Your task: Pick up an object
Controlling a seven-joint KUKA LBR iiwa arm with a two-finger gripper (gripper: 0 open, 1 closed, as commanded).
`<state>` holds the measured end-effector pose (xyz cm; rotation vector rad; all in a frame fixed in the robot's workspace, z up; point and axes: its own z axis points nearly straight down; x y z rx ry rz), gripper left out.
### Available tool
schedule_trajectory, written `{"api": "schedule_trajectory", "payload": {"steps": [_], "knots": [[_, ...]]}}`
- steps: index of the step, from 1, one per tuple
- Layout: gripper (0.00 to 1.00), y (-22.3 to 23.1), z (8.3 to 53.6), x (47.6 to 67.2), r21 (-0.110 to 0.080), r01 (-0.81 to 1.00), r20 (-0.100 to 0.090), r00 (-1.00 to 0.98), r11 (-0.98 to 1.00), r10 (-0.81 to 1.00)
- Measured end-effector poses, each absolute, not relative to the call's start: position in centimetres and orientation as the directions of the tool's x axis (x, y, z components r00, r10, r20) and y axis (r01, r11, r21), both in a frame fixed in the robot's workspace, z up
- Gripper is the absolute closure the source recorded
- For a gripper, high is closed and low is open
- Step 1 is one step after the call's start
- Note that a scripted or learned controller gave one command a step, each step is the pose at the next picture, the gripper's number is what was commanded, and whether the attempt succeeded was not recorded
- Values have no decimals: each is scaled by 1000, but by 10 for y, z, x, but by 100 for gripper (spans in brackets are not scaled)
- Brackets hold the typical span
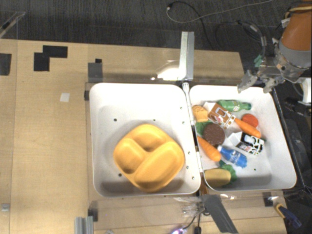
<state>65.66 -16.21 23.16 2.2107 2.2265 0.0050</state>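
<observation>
The right bin (280,145) holds several small toys: a green bottle (234,105), an orange-and-white box (220,115), a bun (200,112), a dark brown disc (213,134), two carrots (247,127) (209,150), a red tomato (250,119), a black-and-white carton (251,144), a blue bottle (233,156) and a yellowish potato (218,177). My gripper (257,81) hangs above the bin's far right corner, apart from the toys. Its fingers (243,83) are spread with nothing between them.
The left bin (102,111) carries a large yellow divided plate (148,156). A metal post (187,55) stands behind the wall where the two bins meet. Cables lie on the dark floor beyond the bench.
</observation>
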Motion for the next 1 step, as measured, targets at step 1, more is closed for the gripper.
{"api": "schedule_trajectory", "payload": {"steps": [1], "knots": [[0, -205, 117, 612, 4, 998, -2, -61, 61, 998]]}}
